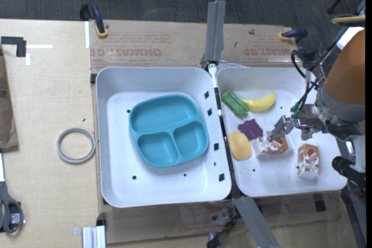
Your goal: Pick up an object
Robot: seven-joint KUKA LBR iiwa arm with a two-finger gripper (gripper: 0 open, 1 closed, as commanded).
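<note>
The right bin (pixel 325 183) holds several small items: a green vegetable (pixel 235 103), a yellow banana (pixel 259 103), a purple grape bunch (pixel 250 128), a yellow lemon-like piece (pixel 239 146), a white and orange packet (pixel 272 147) and a small carton (pixel 308 160). My gripper (pixel 292 130) reaches in from the right and hangs over the middle of this bin. It sits just above and to the right of the white and orange packet. It looks open, with nothing between its fingers.
The left bin (pixel 110 142) holds a blue divided tray (pixel 168 130). A ring of tape (pixel 76 144) and scissors (pixel 10 212) lie on the bench at the left. A grey divider post (pixel 215 32) stands between the bins at the back.
</note>
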